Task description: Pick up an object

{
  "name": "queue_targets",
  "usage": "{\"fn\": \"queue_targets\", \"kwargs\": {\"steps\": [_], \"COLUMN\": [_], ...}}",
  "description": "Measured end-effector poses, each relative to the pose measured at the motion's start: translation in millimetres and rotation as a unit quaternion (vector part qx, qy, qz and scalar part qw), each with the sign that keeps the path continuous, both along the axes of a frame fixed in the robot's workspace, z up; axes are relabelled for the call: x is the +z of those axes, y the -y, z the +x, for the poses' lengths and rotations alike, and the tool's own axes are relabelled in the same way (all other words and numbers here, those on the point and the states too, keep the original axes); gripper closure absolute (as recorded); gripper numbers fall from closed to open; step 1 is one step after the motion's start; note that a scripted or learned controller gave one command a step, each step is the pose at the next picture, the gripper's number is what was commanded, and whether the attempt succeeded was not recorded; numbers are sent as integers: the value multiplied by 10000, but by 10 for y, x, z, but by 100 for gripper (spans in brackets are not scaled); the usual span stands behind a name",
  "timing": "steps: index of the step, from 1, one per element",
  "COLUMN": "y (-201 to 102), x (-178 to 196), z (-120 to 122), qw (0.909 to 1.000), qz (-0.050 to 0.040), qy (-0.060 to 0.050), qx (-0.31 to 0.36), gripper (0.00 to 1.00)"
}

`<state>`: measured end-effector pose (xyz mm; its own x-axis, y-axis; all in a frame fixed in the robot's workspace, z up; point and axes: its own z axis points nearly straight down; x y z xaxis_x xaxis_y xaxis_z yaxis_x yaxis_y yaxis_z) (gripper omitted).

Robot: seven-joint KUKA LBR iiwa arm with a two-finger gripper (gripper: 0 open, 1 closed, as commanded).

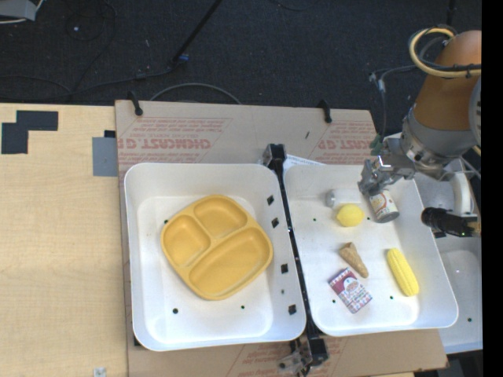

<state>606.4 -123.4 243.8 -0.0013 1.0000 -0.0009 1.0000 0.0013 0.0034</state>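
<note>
My gripper [376, 185] hangs over the back of the right bin [440, 320], near its right wall. It is shut on a small tilted can [384, 206] with a red-and-white label, whose upper end sits between the fingers. In the same bin lie a yellow lemon [350, 215], a small grey piece [331, 198], a brown cone [354, 259], a yellow corn cob [402, 272] and a red-and-white packet [350, 290].
The left bin [149, 305] holds a yellow divided plate [217, 246]. A black divider [288, 242] runs between the two bins. Cardboard lies under the bins, and a wooden bench top extends to the left.
</note>
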Motion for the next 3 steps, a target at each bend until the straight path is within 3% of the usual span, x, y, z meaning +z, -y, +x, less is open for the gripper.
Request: {"fn": "queue_targets", "kwargs": {"steps": [3], "y": [-1341], "x": [6], "z": [-252], "qw": [10000], "qz": [13], "qy": [-40], "qx": [17], "gripper": [100]}}
